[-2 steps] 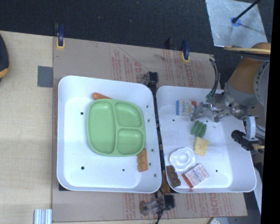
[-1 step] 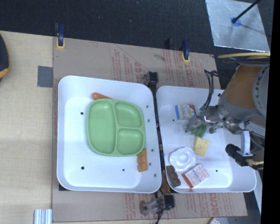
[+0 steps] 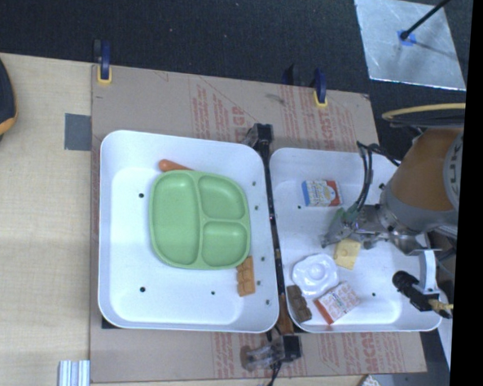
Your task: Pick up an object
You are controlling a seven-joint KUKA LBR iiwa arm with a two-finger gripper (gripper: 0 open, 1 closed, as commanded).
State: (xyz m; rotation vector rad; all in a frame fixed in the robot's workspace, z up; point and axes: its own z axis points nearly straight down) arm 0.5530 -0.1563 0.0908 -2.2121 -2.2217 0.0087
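Two shallow white bins sit side by side on the cardboard-covered bench. The left bin (image 3: 117, 221) holds three things: one green three-compartment plastic plate (image 3: 199, 220) near its middle, one orange carrot-shaped piece (image 3: 172, 166) touching the plate's upper-left edge, and one small brown waffle-like block (image 3: 245, 276) just beside the plate's lower-right corner. The right bin (image 3: 381, 315) holds five small things — one white, blue and red carton (image 3: 320, 192) above the gripper, one pale yellow cheese wedge (image 3: 347, 252) just below it, one round white lid-like piece (image 3: 314, 272), one red-and-white packet (image 3: 338, 302) and one dark brown bar (image 3: 298, 302). The grey arm's gripper (image 3: 343, 229) hangs over the right bin, just above the cheese wedge — whether its fingers are apart or together, I cannot tell.
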